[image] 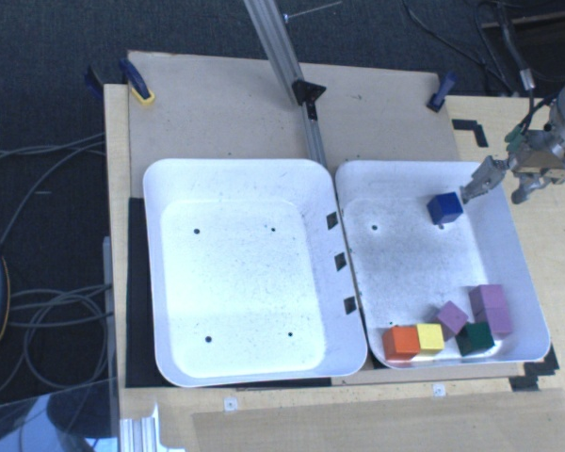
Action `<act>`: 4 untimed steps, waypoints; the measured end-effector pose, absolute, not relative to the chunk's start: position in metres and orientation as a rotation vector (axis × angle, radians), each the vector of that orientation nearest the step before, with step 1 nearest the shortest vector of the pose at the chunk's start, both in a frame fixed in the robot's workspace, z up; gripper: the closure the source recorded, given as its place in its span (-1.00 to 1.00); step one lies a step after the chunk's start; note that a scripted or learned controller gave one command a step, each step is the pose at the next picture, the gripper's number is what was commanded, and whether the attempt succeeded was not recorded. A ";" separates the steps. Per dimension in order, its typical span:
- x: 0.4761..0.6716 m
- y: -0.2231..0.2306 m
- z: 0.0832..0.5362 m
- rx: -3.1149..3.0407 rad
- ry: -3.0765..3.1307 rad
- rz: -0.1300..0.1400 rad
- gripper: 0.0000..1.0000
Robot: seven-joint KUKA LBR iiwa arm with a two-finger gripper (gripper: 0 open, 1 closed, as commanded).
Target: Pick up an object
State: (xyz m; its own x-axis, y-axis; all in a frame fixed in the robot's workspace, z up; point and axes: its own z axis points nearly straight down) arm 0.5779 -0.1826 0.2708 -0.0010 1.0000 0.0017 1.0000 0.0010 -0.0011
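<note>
A blue cube (pixel 444 207) lies in the upper part of the right bin (pixel 395 252). My gripper (pixel 495 194) hangs at that bin's upper right edge, just right of the blue cube, with its fingers spread open and nothing between them. The left fingertip (pixel 474 191) is close beside the cube. In the bin's near right corner several blocks cluster together: an orange one (pixel 402 341), a yellow one (pixel 430 336), a small purple one (pixel 452 315), a dark green one (pixel 474 338) and a taller purple one (pixel 491 307).
The left bin (pixel 240 271) stands beside the right one, with black clips (pixel 339 261) along the shared rim. A metal rail (pixel 282 55) slants down from the top to the bins. Blue clamps (pixel 137 81) hold the board's far corners.
</note>
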 end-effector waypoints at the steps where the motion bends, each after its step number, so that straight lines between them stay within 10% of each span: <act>1: 0.578 -0.183 0.271 -2.218 -2.222 0.000 -1.00; 4: 0.573 -0.183 0.100 -2.215 -2.217 0.005 -1.00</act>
